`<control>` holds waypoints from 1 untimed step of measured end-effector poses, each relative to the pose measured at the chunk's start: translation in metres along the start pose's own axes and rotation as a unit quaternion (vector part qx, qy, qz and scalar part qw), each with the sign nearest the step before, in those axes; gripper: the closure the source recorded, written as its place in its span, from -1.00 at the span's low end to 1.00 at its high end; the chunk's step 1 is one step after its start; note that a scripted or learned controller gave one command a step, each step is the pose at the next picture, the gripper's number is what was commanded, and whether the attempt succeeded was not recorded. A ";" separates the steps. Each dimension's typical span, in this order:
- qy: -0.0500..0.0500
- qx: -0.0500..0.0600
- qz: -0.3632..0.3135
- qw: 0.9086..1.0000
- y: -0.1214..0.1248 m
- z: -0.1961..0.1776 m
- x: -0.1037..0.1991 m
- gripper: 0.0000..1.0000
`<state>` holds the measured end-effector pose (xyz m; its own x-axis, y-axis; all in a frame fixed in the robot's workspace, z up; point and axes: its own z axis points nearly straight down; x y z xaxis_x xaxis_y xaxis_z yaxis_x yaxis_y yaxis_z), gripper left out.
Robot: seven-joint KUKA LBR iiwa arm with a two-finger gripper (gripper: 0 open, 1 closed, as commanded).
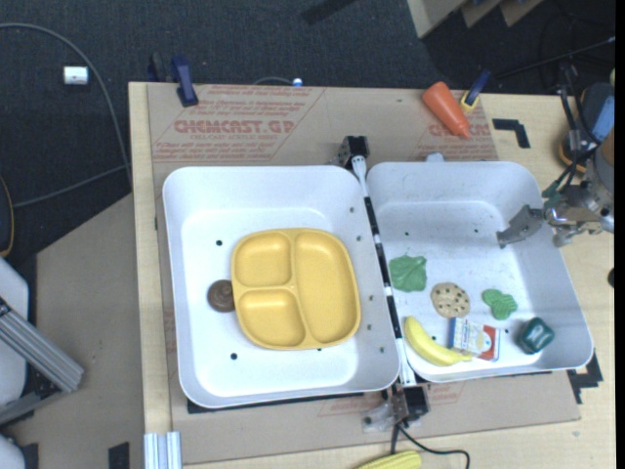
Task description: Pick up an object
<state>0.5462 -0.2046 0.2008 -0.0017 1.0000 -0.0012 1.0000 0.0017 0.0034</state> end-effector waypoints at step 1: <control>0.002 0.002 0.000 1.000 -0.030 0.115 -0.011 -1.00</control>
<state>0.5170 -0.2154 0.0856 -0.0019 1.0000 0.0029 1.0000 0.0019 -0.0004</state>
